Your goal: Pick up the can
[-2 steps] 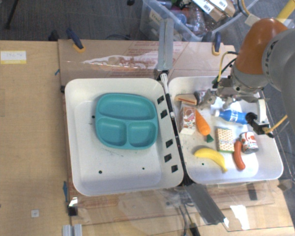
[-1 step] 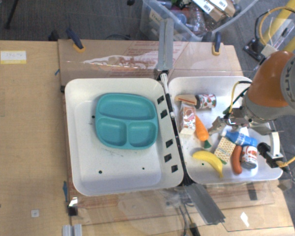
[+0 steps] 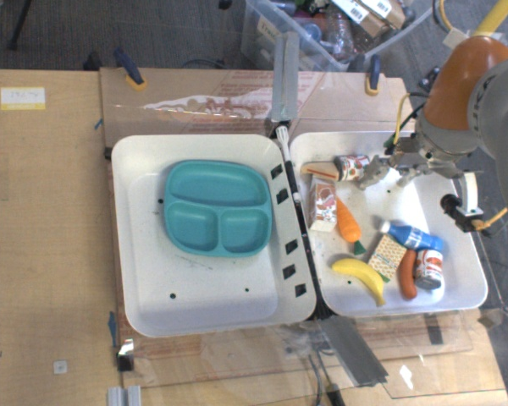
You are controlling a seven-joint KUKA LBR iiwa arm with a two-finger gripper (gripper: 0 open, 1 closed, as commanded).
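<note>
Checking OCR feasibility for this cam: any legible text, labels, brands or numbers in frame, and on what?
No text here is legible enough to quote.
Can, red and white label: print too blurred.
Small can near the pincer: markings too blurred.
White packet: print too small.
Blue bottle: no readable label.
Yellowish sticker on the bench: faint lines, unreadable.
Boxes in the clear tub: barcode-like label, unreadable.

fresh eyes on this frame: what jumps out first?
The teal divided tray, alone in the left bin. Next, the arm reaching in from the right, its gripper at the back of the right bin beside a small can lying on its side. Then the clutter at that bin's front: a banana, a carrot, a blue bottle and another can.
</note>
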